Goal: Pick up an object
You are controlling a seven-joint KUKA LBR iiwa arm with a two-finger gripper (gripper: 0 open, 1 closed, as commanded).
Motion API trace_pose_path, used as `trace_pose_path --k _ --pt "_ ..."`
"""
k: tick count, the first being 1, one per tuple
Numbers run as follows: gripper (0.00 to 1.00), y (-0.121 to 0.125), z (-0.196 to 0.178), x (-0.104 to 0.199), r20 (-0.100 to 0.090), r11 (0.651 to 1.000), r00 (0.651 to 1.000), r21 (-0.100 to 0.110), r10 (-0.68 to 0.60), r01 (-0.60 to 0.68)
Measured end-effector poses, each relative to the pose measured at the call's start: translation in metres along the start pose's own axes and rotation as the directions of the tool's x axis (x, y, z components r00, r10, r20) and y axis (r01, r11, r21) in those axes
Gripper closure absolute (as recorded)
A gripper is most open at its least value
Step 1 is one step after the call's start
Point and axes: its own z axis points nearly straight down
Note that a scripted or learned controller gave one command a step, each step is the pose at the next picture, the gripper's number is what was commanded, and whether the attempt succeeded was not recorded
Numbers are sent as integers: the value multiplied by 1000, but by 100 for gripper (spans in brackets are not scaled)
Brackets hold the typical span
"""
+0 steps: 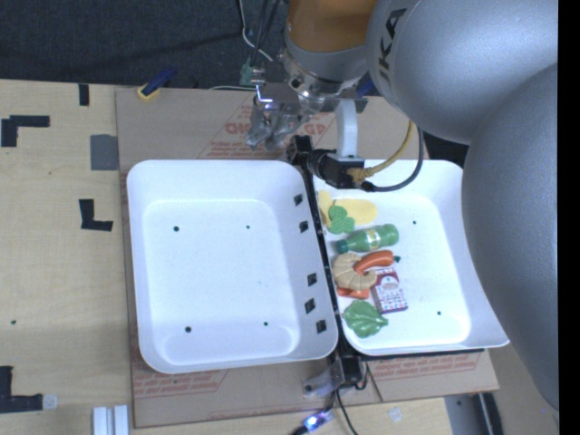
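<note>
Several small objects lie clustered along the left side of the right bin point(444, 243): a yellow piece point(361, 210), a green bottle point(370, 239), a red and orange item point(367, 264), a red and white packet point(391, 294) and a green leafy piece point(364, 317). My gripper point(272, 130) hangs above the cardboard just beyond the far rim of the left bin point(154, 243), up and to the left of the cluster. Nothing shows in its grasp.
The grey arm fills the top right and overhangs the right bin's far and right sides. A cable point(394, 175) loops over that bin's far corner. Black clips point(313, 279) line the divider between the bins. Brown cardboard point(181, 120) underlies both bins.
</note>
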Motion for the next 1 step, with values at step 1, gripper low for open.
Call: trace_pose_path --k 1 --pt "100 2 28 -11 7 1000 1000 18 9 -9"
